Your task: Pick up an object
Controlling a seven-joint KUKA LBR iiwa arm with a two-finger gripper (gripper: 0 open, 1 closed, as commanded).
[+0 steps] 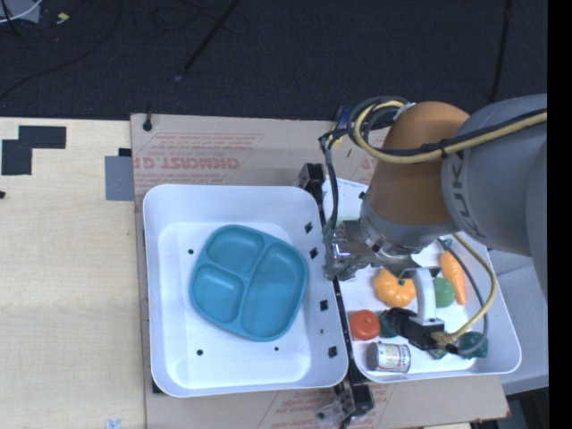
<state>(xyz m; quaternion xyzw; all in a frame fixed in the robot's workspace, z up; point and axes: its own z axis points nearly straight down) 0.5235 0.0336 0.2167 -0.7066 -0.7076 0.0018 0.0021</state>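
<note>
**Arm parked over the right bin — target is anybody's guess, but the pepper's closest**

So the grey arm with its orange band comes in from the right and hangs over the far-left part of the right bin. The end effector seems to be the metallic bit poking out by the divider between the two bins, but I honestly cannot tell if it's apart or together — the wrist hides too much of it. Nothing visible in its grip.

The pickable stuff all sits in the right bin, nearer to us and to the right of the end effector. Closest is a yellow-orange pepper-looking toy, lumpy and glossy, probably plastic. Just nearer than that is a small red tomato-ish ball, round and smooth. A little tin can lies on its side at the near edge, long axis running left-right, shiny metal ends with a paper label. Over to the right there's a carrot, slim and tapered, long axis running far-to-near, next to a green-and-white piece.

The left bin holds a teal divided plate, matte plastic with three compartments, flat and awkward to pinch.

My guess: the next move is a short shift toward the near-right to get over the pepper.
</note>
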